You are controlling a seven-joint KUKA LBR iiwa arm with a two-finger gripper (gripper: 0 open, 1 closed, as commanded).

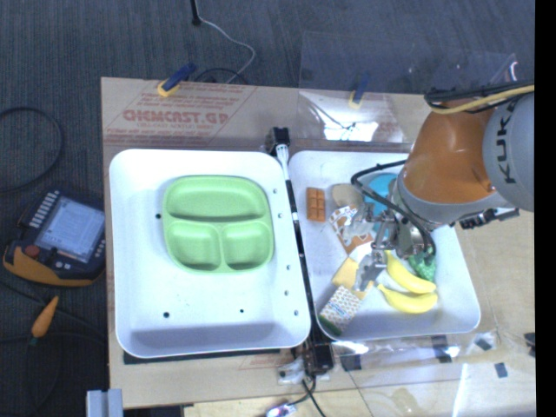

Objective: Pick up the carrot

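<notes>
My gripper (375,263) reaches down into the right bin (452,320) from the orange-banded wrist (447,168). It hangs over a cluster of items near the bin's middle. A small orange piece (358,253), possibly the carrot, shows just left of the gripper, between a printed snack packet (346,224) and a yellow cheese wedge (345,273). Most of that orange piece is hidden, so I cannot tell whether the gripper touches it.
The right bin also holds two bananas (408,289), a green item (423,261), a brown waffle block (316,202), a blue bowl (380,183) and a wrapped packet (340,305). The left bin (139,320) holds a green divided tray (217,221).
</notes>
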